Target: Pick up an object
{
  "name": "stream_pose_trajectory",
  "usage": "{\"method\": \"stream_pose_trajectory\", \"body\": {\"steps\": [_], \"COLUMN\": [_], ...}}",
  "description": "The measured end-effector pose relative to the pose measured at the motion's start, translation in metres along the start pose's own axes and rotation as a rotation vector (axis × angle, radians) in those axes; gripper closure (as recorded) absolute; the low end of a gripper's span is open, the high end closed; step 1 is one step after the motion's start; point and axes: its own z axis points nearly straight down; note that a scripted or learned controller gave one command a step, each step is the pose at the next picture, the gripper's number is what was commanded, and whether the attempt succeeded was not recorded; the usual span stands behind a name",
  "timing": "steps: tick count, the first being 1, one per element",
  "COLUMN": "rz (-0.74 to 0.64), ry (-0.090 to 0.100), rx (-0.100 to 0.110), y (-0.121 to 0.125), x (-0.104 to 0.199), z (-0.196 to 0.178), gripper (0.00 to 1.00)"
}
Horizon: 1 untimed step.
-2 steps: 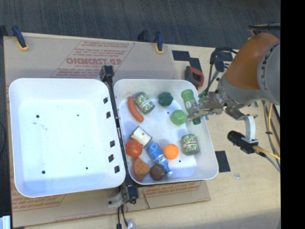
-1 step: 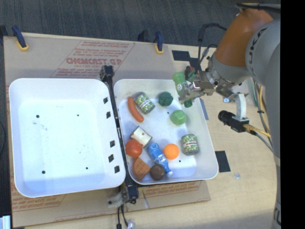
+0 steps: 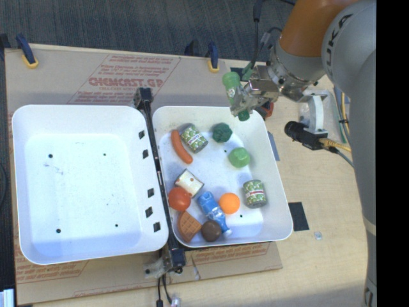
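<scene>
Nearest me, at the right bin's (image 3: 279, 203) front edge: a ridged brown waffle-like biscuit (image 3: 188, 225), a dark glossy ball (image 3: 211, 231), a blue plastic bottle (image 3: 212, 210) lying flat. Just behind, a red tomato (image 3: 179, 199), a smooth orange ball (image 3: 229, 203), a white wedge with a red edge (image 3: 190, 183), a squat labelled can (image 3: 254, 193). Mid-bin: a matte green ball (image 3: 239, 157), a slim orange sausage (image 3: 181, 146), a second can tilted (image 3: 193, 138), a knobbly dark-green clump (image 3: 222, 132) (broccoli, I think). Left bin (image 3: 25, 171) is smooth white plastic. Farthest, over the right bin's back rim, the gripper (image 3: 239, 100) hangs with a small rounded green object (image 3: 231, 80) at its fingers; whether it is truly clamped I cannot tell.
</scene>
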Motion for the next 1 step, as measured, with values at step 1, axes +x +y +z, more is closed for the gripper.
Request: {"method": "stream_pose_trajectory", "body": {"steps": [1], "rz": [-0.001], "ry": [0.001], "rx": [0.006], "y": [-0.0061], "x": [0.0573], "z": [0.1047], "gripper": [1.00]}}
